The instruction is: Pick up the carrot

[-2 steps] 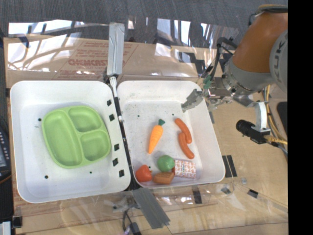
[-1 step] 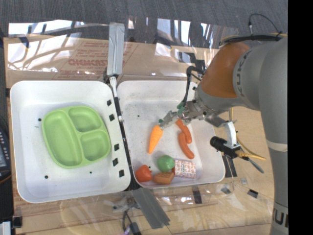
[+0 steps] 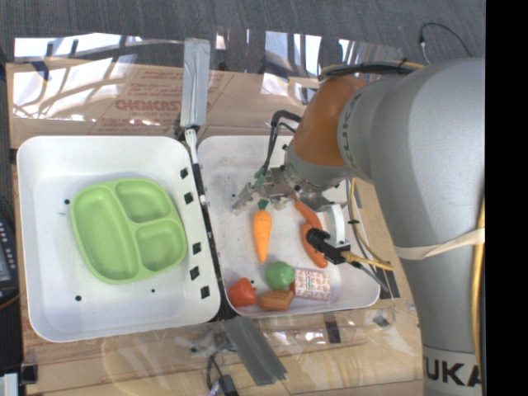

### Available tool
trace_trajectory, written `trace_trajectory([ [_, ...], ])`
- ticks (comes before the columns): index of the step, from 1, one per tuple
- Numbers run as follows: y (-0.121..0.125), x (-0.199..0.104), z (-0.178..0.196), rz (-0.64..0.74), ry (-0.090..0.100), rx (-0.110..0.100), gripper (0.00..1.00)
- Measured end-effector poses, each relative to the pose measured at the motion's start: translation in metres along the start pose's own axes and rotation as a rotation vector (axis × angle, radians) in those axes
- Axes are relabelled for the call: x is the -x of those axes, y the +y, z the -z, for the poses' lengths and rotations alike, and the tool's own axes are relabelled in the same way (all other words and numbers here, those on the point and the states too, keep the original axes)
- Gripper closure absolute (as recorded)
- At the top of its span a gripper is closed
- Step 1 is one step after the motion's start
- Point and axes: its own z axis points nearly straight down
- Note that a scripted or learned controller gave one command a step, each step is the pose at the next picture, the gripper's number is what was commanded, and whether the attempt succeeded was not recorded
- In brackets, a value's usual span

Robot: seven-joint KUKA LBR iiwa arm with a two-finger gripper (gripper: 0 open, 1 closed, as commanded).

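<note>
Grey arm (image 3: pixel 412 155) of mine looms over the right bin (image 3: pixel 221 163). Just below my gripper (image 3: pixel 262 190) the carrot (image 3: pixel 261 231) lies loose, leafy end toward me. Grip state: I cannot tell. I should descend squarely across its thick upper half.

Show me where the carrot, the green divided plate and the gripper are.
carrot (image 3: pixel 261 233), camera view, middle of its orange body.
green divided plate (image 3: pixel 85 233), camera view, its large compartment.
gripper (image 3: pixel 262 190), camera view, above the carrot's top.
</note>
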Motion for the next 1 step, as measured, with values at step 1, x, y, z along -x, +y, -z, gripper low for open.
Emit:
trace_trajectory([
  [1,-0.0001,0.0000,0.0095,0.003,0.001,-0.002,1.00],
])
